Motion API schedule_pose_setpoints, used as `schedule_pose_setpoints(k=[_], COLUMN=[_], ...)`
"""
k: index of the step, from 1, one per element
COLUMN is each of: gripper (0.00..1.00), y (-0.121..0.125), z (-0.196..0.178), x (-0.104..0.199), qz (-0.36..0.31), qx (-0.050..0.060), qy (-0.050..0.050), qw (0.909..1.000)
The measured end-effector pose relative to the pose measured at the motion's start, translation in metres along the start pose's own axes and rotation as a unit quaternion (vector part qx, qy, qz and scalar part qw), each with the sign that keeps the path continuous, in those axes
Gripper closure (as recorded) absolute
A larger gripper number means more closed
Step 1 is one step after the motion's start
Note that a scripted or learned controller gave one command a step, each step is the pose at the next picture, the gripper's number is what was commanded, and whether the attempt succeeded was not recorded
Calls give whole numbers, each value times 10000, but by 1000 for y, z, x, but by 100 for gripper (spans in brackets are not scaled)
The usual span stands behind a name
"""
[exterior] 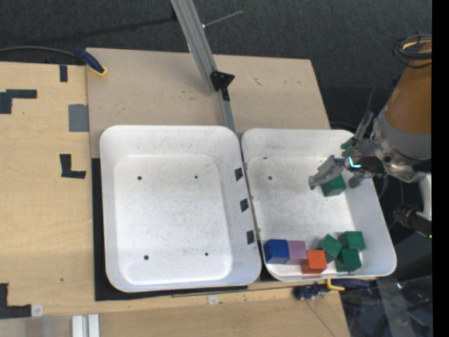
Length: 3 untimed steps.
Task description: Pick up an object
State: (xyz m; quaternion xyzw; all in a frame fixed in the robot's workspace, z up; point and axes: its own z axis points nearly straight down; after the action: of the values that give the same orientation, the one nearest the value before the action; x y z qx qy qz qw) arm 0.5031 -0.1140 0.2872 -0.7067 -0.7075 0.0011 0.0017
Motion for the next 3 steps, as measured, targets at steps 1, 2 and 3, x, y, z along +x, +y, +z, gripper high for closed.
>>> schedule_pose_setpoints(k=[1,2,3], gripper=[0,0,0], y=[1,8,2], z=[-2,48,98], x=[0,6,-2], qz=[-8,1,9], qx=[-18,12,18], qy=[-3,-3,-2], qw=[10000,10000,10000])
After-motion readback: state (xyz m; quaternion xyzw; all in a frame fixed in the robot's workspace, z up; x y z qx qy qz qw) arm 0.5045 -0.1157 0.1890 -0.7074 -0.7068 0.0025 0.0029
